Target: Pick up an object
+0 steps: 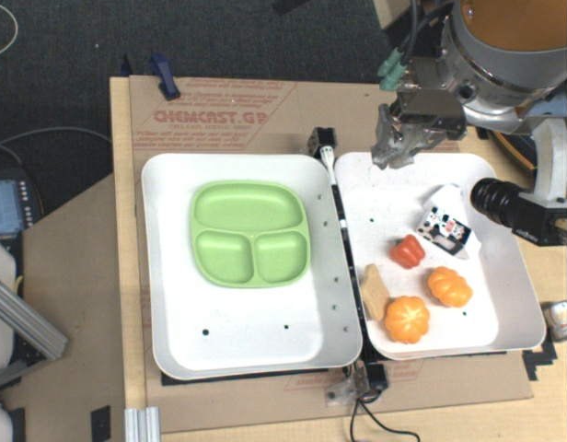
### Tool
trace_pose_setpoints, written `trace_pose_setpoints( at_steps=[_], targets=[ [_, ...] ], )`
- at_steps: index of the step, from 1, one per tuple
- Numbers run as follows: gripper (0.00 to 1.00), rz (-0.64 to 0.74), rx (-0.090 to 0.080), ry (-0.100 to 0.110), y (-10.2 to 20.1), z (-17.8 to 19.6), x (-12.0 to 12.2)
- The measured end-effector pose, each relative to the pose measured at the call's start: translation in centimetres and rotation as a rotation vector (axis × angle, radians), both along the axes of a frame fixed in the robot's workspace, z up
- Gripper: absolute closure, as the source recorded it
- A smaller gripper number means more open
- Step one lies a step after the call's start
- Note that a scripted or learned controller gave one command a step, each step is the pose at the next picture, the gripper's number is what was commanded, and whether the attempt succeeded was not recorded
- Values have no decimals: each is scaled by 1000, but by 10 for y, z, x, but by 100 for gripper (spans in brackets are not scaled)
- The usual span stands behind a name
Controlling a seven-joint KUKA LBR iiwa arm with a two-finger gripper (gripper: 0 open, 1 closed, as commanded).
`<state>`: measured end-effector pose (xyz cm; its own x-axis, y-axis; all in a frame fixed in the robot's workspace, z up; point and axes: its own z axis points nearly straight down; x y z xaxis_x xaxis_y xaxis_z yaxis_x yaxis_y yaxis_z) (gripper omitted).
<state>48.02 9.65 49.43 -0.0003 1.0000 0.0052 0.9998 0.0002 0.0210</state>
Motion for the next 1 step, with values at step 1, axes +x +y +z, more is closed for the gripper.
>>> trace_pose_setpoints(
  at_steps=[1],
  targets=[
    [100,6,-7,32,64,-98,-2]
  ],
)
